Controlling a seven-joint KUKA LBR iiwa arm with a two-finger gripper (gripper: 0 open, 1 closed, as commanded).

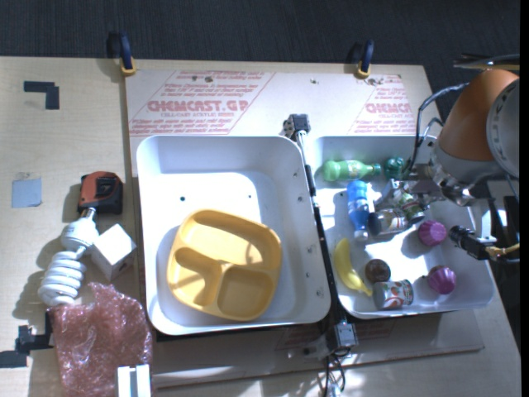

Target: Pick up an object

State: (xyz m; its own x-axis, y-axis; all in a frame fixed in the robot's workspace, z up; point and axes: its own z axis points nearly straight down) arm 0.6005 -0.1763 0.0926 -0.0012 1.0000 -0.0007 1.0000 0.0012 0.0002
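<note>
The table (66, 147) is pale wood, with a printed protective sheet (207, 102) clamped along its far edge; beyond it lies dark carpet-like flooring. Light is uneven, with a bright patch on the right side.

Left bin (165, 172): holds one yellow divided tray (223, 263). Right bin (471, 300): crowded. Contents include a green bottle (347, 169), a blue bottle (358, 203), a yellow banana-shaped item (349, 270), a small can (393, 293), a dark round item (378, 270) and two purple pieces (431, 233) (441, 279).

The arm (483, 122) hangs over the far right of the right bin. The hand (405, 209) sits low among the clutter beside the blue bottle; whether it is open or closed, or grips anything, I cannot tell.

Candidate objects all lie in the right bin, closely packed near the hand.

Risks, as judged: the packed items may be nudged aside or jammed, giving an empty closure; round bottles could roll; cabling near the wrist may snag.

Loose on the table, left: a lightbulb (68, 259), a white cube (114, 246), a tape measure (101, 190), pink wrap (103, 325).
</note>
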